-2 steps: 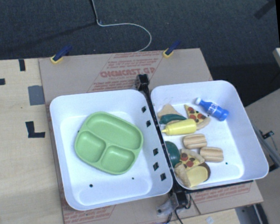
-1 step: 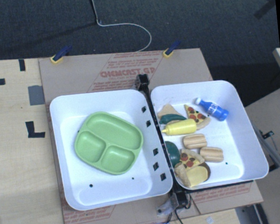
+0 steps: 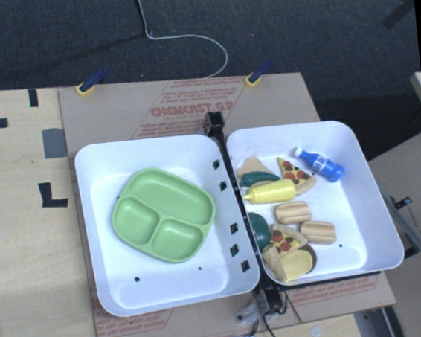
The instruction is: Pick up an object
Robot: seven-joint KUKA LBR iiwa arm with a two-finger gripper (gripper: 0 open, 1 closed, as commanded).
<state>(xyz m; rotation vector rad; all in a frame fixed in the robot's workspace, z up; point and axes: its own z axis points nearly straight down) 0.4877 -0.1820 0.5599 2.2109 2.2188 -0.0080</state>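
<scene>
- Honestly, whether the hand is open or closed I cannot tell, and nothing among the toys looks lifted or gripped.
- The candidates for picking all lie in the right bin (image 3: 375, 206), crowded toward its left wall. A yellow bottle (image 3: 271, 191) lies on its side, touching a pizza slice (image 3: 298, 173), with a dark green piece (image 3: 255, 177) just beside it.
- Two tan rolls (image 3: 293, 212) lie side by side near the bin's middle. Below them a second pizza slice (image 3: 282, 240) and a yellow wedge (image 3: 295, 263) overlap near the front left corner.
- A blue bottle (image 3: 319, 164) lies alone toward the back right corner. Being apart from the heap, it looks the easiest to close on cleanly.
- The clustered toys touch one another, so a grasp there would likely nudge its neighbours or catch two at once. The wall between the bins also crowds the leftmost pieces.
- The left bin (image 3: 95, 213) holds a green divided plate (image 3: 164, 214), lying flat and tilted askew. It is broad and low, probably awkward to pinch.
- Both bins sit on a cardboard sheet (image 3: 182, 107) clamped at its back edge, which keeps them from sliding on the bench (image 3: 24, 243).
</scene>
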